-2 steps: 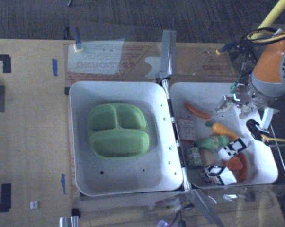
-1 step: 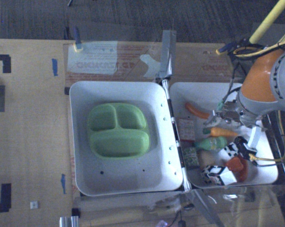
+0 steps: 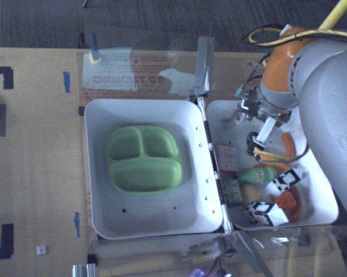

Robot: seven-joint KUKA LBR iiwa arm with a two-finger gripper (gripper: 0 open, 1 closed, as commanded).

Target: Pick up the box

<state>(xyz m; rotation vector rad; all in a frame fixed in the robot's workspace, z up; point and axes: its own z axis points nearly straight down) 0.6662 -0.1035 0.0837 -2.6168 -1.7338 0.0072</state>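
At the near edge of the right bin (image 3: 326, 215) lay a small white box with black patches (image 3: 266, 212), resting on the bin floor just left of a red block (image 3: 287, 201). A second black-and-white carton (image 3: 286, 179) sat a little farther back, touching the right end of a green bottle-like object (image 3: 257, 174). Left of these, against the bin's left wall, were a dark greenish packet (image 3: 231, 191) and, beyond it, a pale reddish packet (image 3: 226, 154). An orange carrot-like piece (image 3: 288, 145) lay toward the bin's right side. In the left bin (image 3: 101, 212), a green divided plate (image 3: 144, 158) sat near the middle. Farther back, the gripper (image 3: 255, 133) hung over the far part of the right bin, well apart from the box; I could not tell how its hand was set.
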